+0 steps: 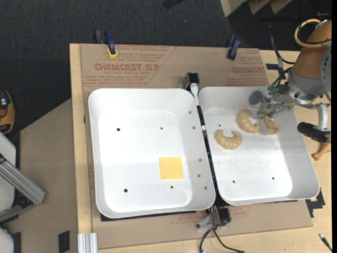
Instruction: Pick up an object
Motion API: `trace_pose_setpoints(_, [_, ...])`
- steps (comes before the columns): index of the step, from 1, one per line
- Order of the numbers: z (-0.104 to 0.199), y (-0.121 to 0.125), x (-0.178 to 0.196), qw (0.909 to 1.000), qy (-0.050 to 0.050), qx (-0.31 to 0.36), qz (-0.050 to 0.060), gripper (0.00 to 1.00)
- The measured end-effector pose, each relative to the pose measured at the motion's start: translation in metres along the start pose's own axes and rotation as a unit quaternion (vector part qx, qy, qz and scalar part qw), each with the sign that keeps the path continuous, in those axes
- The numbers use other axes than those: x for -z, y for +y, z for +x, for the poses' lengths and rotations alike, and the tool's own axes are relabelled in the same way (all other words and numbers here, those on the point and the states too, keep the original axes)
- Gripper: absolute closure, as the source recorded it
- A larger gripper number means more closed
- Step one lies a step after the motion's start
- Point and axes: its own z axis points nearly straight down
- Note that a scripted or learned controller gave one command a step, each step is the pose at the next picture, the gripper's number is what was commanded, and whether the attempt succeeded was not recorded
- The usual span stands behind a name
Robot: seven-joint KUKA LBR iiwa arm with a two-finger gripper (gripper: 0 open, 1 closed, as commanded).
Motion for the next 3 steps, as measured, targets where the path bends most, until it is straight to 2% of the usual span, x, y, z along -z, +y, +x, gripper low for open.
trace_pose_setpoints(1, [-0.001, 0.007, 0.204, 0.9997, -0.008, -0.001, -0.021, 1.0])
trace_pose_setpoints(2, [0.058, 0.007, 0.375, 0.9997, -0.006, 0.001, -0.022, 1.0])
trace_pose_setpoints(3, [0.058, -0.08, 0.335, 1.0, -0.003, -0.004, -0.009, 1.0])
